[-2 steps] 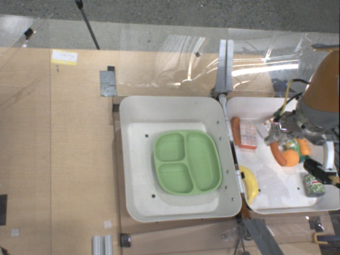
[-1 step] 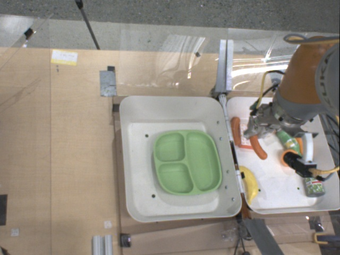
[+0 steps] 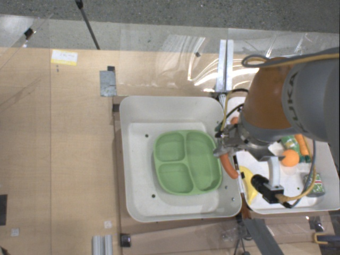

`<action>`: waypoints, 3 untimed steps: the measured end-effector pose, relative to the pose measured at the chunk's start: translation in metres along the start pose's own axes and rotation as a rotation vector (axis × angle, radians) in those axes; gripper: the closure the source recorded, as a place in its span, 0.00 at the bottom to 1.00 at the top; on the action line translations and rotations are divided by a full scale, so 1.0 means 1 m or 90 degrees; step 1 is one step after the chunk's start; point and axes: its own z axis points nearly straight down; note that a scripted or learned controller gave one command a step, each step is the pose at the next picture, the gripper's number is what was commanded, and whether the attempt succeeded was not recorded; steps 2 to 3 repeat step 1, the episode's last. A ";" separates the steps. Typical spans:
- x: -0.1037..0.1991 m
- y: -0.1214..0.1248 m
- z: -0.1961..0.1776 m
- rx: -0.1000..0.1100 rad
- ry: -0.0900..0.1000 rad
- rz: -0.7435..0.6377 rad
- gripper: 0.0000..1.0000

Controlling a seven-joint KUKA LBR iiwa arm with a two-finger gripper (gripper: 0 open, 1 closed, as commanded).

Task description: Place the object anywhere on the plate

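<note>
Where the bench (image 3: 53, 158) comes closest to the camera, the front rims of the two white bins sit side by side: left bin (image 3: 133, 206), right bin (image 3: 297, 203).

Right bin, near part: a yellow item (image 3: 248, 189) lies just inside its left wall. Further in are an orange ball (image 3: 290, 159) and a slim orange carrot-like piece (image 3: 303, 145), partly under the arm.

Left bin: the green plate (image 3: 187, 162) lies flat at its middle, slightly toward the right wall. It has three compartments, two on the left and one long one on the right.

Task object: a red-orange elongated piece (image 3: 229, 167) is over the strip where the two bins meet, just beside the plate's right edge and not on the plate. It slants, and its upper end runs up under the gripper (image 3: 223, 146).

Claw state: cannot tell whether it is apart, together or clamped on the piece; the view is too small and cluttered there.

The arm (image 3: 287, 100), grey with an orange band, hangs over the right bin's far half.

Beyond the bins: an upright metal strip (image 3: 223, 68), a grey block (image 3: 108, 82) and a yellow label (image 3: 64, 57) on the bench.
</note>
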 end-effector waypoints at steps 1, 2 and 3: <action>0.000 0.000 0.000 0.000 0.000 0.000 0.00; 0.000 0.000 0.000 0.000 0.000 0.000 0.00; 0.000 0.000 0.000 0.000 0.000 0.000 0.00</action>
